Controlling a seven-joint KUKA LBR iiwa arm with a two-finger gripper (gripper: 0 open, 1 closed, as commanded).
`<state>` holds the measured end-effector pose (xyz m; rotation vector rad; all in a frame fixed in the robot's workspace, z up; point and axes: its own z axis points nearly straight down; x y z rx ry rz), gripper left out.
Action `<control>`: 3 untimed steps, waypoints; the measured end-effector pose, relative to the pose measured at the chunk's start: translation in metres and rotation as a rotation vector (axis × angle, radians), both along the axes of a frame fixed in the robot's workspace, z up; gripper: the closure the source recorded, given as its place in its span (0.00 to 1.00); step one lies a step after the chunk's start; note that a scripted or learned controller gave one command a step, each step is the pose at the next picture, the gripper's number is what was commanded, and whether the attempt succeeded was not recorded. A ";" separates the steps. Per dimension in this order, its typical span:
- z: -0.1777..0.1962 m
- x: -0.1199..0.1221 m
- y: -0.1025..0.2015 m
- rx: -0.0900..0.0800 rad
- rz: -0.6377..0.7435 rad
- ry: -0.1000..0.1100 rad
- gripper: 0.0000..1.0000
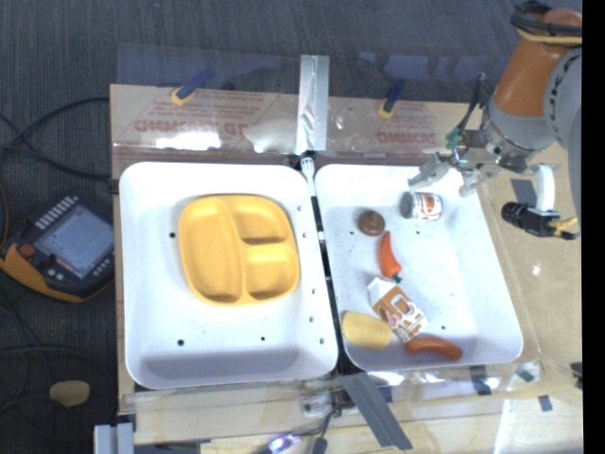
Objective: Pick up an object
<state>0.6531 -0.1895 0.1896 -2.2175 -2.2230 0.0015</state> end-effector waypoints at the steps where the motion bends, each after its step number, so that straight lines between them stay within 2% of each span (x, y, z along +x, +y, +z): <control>1: -0.091 0.016 0.006 -0.007 0.030 -0.007 0.00; 2: -0.079 0.017 0.006 -0.012 0.032 -0.009 1.00; 3: 0.027 -0.006 0.076 -0.003 0.144 -0.002 1.00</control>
